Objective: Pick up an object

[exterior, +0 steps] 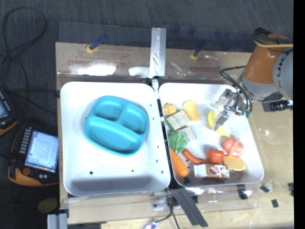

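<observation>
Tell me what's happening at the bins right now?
The arm reaches in from the right, its gripper low over the right bin, next to a yellow piece. Nothing shows between its fingers, so no pick yet. Toy food lies scattered in that bin: a carrot, a tomato. The left bin holds a blue tray.

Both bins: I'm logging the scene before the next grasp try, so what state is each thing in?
Blue divided plate: upright in the left bin, nothing on it.
Right bin: holds a jumble of toy food.
Carrot: lying flat by the divider.
Tomato: resting among the other pieces.
Yellow piece: lying just beside the gripper.
Gripper: low inside the right bin, holding nothing visible.
</observation>
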Controlling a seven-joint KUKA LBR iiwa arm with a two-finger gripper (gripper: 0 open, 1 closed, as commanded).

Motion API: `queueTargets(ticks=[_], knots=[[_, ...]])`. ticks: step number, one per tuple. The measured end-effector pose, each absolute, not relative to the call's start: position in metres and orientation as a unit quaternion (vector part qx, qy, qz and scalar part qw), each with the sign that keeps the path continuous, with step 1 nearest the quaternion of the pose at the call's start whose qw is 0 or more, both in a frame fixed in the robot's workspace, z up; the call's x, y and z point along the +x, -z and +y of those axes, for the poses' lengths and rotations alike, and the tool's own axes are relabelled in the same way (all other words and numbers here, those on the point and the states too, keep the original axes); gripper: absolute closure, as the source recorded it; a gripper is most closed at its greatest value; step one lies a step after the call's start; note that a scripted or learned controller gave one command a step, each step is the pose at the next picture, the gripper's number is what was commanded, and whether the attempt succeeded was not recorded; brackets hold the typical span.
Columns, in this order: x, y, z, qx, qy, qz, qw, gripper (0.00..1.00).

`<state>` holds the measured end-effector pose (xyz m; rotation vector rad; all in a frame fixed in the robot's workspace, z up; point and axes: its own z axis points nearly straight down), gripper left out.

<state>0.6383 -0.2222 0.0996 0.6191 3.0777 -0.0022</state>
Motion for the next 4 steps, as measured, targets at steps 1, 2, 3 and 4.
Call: queueTargets(ticks=[1,2,3,4], knots=[[0.64,-0.111,-0.221,0.196,0.0025,0.981,0.003,1.0],[0.602,-0.213,-0.174,0.321,0.0006,0.947,0.001,1.0],[0.575,-0.21,-0.118,0.283,0.0004,0.959,0.002,1.0],[0.501,-0.205,-0.077,0.434,0.0006,0.901,-0.001,1.0]])
